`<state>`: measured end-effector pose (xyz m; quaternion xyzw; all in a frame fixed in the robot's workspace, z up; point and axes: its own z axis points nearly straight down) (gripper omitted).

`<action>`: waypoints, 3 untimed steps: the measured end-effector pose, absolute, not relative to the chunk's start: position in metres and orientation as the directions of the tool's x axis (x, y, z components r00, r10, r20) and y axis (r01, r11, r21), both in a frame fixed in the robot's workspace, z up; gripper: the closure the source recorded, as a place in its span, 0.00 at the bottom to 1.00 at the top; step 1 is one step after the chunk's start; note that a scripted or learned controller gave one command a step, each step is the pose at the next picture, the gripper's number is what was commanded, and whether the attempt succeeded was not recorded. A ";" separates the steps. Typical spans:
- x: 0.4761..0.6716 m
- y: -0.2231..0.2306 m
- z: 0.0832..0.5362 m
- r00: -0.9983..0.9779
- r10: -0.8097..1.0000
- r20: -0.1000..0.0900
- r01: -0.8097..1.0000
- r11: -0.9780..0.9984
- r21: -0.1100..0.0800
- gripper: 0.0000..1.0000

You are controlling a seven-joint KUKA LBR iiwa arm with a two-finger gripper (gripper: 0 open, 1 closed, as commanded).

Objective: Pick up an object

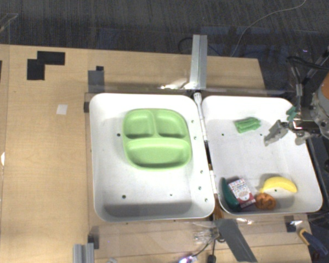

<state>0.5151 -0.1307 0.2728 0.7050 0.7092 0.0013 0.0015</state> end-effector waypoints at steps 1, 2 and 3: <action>0.560 -0.137 0.163 0.091 0.996 0.000 0.996 -0.091 0.001 0.00; 0.633 -0.118 0.152 0.146 0.989 0.000 0.989 -0.146 0.004 0.00; 0.659 -0.124 0.097 0.116 0.993 -0.002 0.993 -0.116 0.023 0.00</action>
